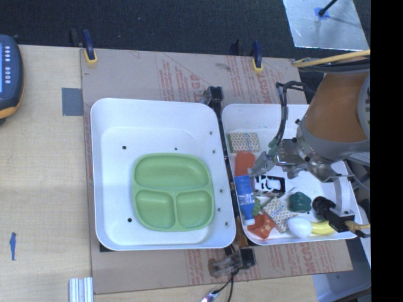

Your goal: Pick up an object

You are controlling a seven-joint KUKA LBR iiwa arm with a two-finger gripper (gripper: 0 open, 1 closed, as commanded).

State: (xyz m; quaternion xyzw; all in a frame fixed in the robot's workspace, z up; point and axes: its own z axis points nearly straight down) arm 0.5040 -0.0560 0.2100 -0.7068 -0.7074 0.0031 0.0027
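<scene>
Right of centre in the frame, over the right-hand bin [234, 113], the gripper [264, 164] hangs with its jaw spread impossible to judge and nothing visibly held, the orange block [244, 163] lying just to its left, long axis up-and-down.

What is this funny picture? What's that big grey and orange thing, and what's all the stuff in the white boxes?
That big thing is a robot arm, grey with an orange band. It reaches in from the right of the picture. The camera sits above the bench and looks down at a slant. On the bench are two shallow white bins. The left bin holds a green plate with three sections. The right bin is full of small things: a blue tube, an orange block, a dark green lump, a white egg shape and a yellow banana. The arm's end hangs low over the right bin, because its job is to pick something up. I cannot tell if it holds anything yet.
</scene>
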